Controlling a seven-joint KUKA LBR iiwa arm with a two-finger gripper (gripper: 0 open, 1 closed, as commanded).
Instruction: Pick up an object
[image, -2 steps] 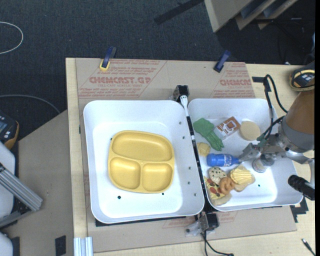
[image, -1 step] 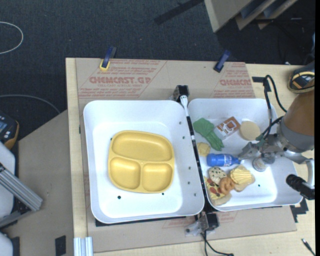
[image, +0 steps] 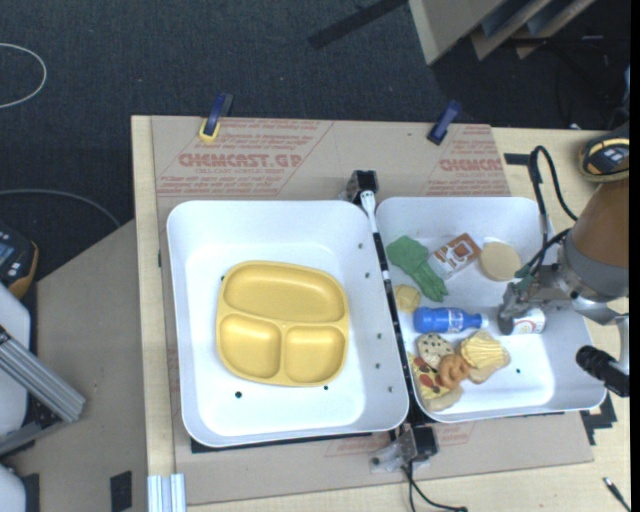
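Note:
The right bin (image: 520, 395) holds several small objects. A green soft piece (image: 415, 263) lies at its upper left, with a small brown and white box (image: 458, 252) and a beige round piece (image: 499, 260) beside it. A blue bottle (image: 446, 320) lies on its side in the middle. Below the bottle sit toy food pieces (image: 447, 370) and a yellow ridged piece (image: 484, 352). My gripper (image: 513, 310) is low in this bin, just right of the bottle. A small white and red object (image: 531, 321) lies right against it.
The left bin (image: 190, 300) holds a yellow divided tray (image: 283, 322). A small yellow piece (image: 406, 297) lies by the right bin's left wall. The grey arm with its orange band (image: 605, 245) comes in over the right bin's right rim. Clamps and cables sit along the bench edges.

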